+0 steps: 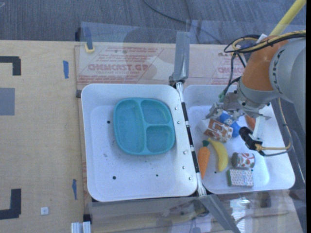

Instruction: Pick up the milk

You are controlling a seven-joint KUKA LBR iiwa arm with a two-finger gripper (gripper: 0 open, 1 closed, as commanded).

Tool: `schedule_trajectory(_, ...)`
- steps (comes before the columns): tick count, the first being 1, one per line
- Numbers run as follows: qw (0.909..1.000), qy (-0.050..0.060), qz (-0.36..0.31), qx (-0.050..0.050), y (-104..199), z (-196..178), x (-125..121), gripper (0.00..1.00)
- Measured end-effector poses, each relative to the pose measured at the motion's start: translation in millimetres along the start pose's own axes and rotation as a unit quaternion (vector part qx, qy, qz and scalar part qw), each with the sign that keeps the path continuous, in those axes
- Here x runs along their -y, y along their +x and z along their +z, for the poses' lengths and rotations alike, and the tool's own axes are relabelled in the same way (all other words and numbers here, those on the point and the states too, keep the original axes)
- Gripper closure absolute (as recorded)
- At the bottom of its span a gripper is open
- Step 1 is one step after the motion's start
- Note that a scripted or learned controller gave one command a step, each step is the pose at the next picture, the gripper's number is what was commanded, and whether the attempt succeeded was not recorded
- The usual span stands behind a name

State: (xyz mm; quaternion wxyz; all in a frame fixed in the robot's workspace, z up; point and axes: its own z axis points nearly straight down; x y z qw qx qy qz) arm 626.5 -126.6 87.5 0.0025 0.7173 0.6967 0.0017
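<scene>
Two bins, one teal plate — one banana, one carrot

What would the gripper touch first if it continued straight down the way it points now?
Probably the milk carton, lying just below the gripper in the right bin; the blue item beside it is close too, as depth is unclear.

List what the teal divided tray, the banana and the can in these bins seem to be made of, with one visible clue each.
Teal tray: likely moulded plastic, matte, uniform colour, rounded compartments.
Banana: probably a plastic toy, smooth, evenly yellow.
Can: looks like metal with a printed label, possibly a toy.
</scene>
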Motion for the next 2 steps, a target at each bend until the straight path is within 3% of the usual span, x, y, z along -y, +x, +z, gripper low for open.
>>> schedule_trajectory(1,1.0000,-0.002,0.002,-0.001,-1.7,-10.0,-1.4,1.00)
schedule_trajectory(2,0.9998,0.003,-0.017,-0.001,5.4,-88.1,26.3,1.00)
